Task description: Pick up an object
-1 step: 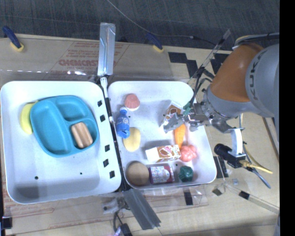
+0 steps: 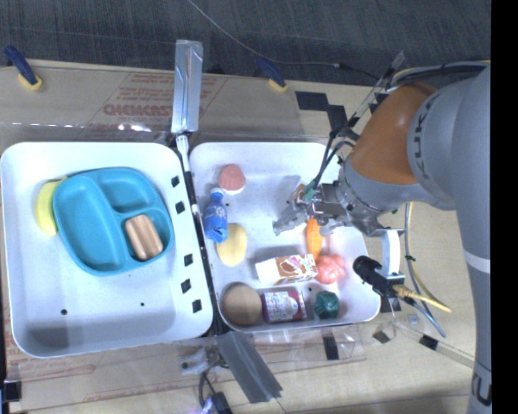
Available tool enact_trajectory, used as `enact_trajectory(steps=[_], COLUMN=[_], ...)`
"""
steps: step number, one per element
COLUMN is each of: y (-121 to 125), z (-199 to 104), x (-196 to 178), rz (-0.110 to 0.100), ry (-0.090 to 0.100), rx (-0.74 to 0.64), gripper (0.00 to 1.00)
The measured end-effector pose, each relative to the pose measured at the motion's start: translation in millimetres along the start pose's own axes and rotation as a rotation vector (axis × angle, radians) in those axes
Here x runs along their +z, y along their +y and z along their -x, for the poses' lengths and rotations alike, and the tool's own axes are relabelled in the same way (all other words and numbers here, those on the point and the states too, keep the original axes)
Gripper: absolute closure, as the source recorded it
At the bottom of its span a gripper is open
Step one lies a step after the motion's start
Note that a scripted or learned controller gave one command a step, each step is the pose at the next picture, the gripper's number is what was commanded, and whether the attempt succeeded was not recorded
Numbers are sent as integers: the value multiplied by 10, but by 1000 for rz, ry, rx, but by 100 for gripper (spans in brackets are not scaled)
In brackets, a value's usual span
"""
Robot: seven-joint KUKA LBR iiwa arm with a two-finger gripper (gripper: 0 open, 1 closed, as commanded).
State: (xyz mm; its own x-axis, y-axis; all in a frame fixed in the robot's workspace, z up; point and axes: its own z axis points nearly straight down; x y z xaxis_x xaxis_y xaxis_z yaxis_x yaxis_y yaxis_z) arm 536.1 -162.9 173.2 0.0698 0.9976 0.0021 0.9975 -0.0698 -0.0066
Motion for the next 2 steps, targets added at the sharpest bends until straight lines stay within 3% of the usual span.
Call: enact_trajectory(steps=[1, 2], y=[207, 7], z=[457, 469], x=[691, 705], rz=[22, 29], ry=[-7, -8], rx=[-100, -139], gripper=[0, 0])
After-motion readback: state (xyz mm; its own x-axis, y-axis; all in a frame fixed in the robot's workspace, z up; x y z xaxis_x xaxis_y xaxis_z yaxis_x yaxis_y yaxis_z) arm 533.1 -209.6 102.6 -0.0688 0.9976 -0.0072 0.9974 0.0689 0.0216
